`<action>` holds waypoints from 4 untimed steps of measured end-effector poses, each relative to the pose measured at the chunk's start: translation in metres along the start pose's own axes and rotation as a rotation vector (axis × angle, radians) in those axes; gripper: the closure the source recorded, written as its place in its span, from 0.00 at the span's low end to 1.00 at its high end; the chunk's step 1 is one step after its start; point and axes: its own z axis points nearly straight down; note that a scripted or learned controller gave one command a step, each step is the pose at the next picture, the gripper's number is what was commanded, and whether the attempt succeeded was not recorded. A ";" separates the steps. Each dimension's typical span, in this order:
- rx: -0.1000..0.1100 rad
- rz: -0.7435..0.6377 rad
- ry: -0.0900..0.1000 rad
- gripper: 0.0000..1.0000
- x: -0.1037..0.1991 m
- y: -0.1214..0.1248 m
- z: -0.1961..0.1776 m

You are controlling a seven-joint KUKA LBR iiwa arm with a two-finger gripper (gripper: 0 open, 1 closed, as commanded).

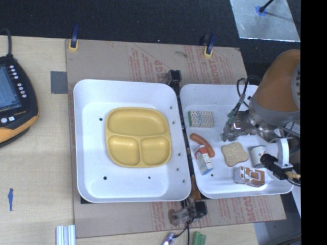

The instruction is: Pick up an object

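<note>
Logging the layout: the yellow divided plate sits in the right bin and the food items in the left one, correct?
Not quite. The camera view shows the yellow plate in the left bin, and the food items, like the sausage and toast, in the right bin.

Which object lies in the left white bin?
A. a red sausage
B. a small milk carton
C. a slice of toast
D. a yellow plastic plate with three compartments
D: the yellow plastic plate with three compartments sits alone in the left white bin, while the toast slice, the red sausage and the small carton all lie in the right white bin.
</note>
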 end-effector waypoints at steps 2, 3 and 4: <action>-0.001 0.001 -0.001 0.00 0.042 -0.021 -0.041; -0.021 0.003 -0.003 0.00 0.021 -0.027 0.034; -0.003 0.005 -0.001 0.00 -0.044 0.026 0.017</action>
